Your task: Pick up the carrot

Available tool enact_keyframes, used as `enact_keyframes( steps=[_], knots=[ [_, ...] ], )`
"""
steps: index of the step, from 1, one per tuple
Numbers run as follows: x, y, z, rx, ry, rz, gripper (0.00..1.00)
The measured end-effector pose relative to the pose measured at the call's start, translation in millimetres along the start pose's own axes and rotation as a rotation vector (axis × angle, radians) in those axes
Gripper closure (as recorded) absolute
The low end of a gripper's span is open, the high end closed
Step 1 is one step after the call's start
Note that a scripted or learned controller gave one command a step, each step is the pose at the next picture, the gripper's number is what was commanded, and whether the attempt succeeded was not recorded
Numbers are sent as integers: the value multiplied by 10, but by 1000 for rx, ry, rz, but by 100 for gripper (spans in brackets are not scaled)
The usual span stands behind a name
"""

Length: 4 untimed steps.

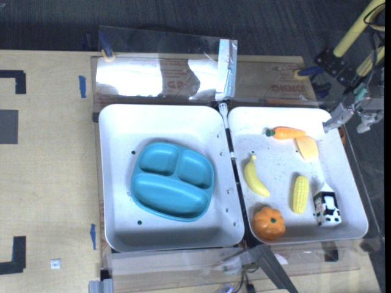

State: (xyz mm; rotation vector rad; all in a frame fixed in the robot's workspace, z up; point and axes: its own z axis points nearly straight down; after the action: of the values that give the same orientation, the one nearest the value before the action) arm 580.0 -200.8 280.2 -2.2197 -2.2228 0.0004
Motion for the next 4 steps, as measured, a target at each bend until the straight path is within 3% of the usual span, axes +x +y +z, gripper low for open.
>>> enact_keyframes(
  steps=[1, 2, 3, 4],
  knots=[
    [312, 414, 459, 3, 1, -170, 0],
    [295, 760, 1564, 2, 2, -437, 0],
    [349, 882, 1885, -1, -2, -356, 0],
    [353, 900, 1776, -8, -5, -360, 100]
  ],
)
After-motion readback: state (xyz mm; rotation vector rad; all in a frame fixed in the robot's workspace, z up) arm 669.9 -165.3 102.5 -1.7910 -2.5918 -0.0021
